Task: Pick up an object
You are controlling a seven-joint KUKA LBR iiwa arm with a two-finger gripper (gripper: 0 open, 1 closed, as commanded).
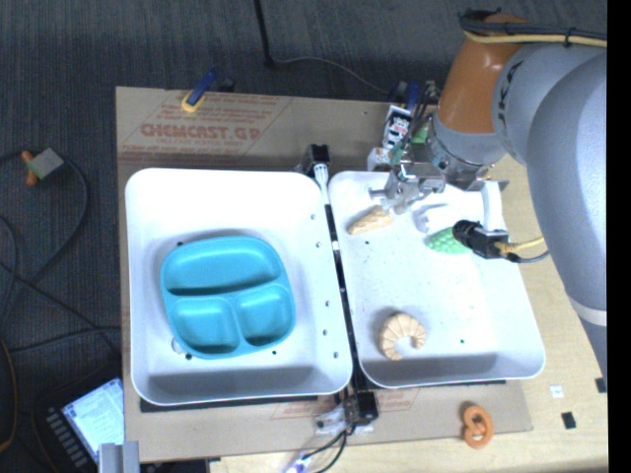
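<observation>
pincer [403, 193] above right bin [513, 358], beside pale pastry [371, 220]

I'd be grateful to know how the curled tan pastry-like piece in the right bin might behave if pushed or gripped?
The curled tan piece looks like a small toy food, so probably light and rigid. Its rounded, ridged shape may rock or skid across the smooth right bin when nudged. Lying apart from other items, it should shift freely.

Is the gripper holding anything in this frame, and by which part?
Nothing visibly held: the gripper hangs beside the pale tan pastry-shaped piece in the right white bin.
</observation>
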